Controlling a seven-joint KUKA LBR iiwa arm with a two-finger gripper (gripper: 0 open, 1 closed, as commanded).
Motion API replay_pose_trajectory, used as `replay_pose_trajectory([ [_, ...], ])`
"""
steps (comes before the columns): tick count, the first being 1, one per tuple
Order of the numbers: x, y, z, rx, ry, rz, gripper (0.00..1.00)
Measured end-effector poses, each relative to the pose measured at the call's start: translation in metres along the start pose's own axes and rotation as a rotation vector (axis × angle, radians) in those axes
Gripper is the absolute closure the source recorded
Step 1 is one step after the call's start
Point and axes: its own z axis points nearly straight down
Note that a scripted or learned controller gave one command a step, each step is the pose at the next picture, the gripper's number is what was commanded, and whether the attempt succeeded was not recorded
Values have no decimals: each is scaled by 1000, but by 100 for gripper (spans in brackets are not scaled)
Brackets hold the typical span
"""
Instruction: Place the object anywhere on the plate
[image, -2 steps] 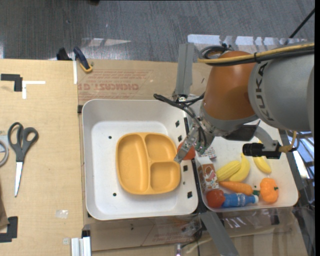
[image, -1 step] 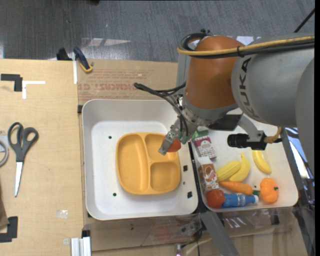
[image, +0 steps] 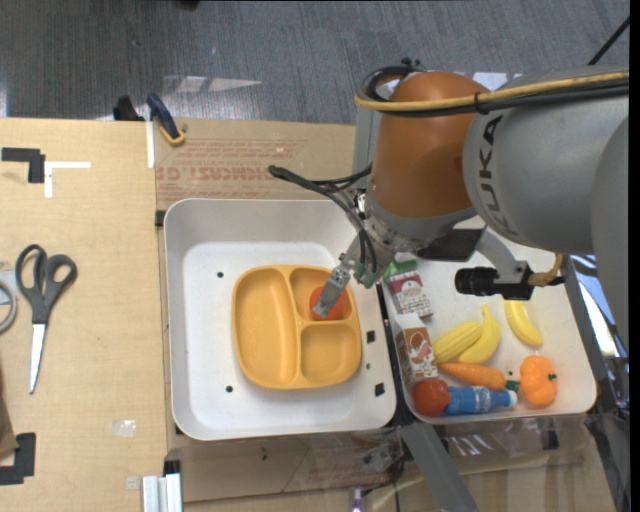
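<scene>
A yellow divided plate (image: 280, 335) lies in the left white bin (image: 200, 400). A small red-orange object (image: 326, 298) sits in the plate's upper right compartment. My gripper (image: 328, 300) reaches down from the right and its tip is right at that object, partly covering it. Whether the object is gripped or just lies under the tip is not clear from this angle. The arm's orange band (image: 425, 140) and grey body hang over the gap between the bins and hide part of the right bin's back.
The right bin (image: 575, 400) holds a small carton (image: 408, 292), a brown packet (image: 415, 350), yellow bananas (image: 470, 338), a carrot (image: 476, 375), a red tomato (image: 430, 397), a blue bottle (image: 480, 401) and an orange pumpkin (image: 538, 381). Scissors (image: 40, 290) lie on the wooden bench at left.
</scene>
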Motion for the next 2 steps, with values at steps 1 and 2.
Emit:
replay_pose_trajectory([
  [1, -1, 0, -9, 0, -2, -2, 100],
  [2, -1, 0, -9, 0, -2, -2, 0],
])
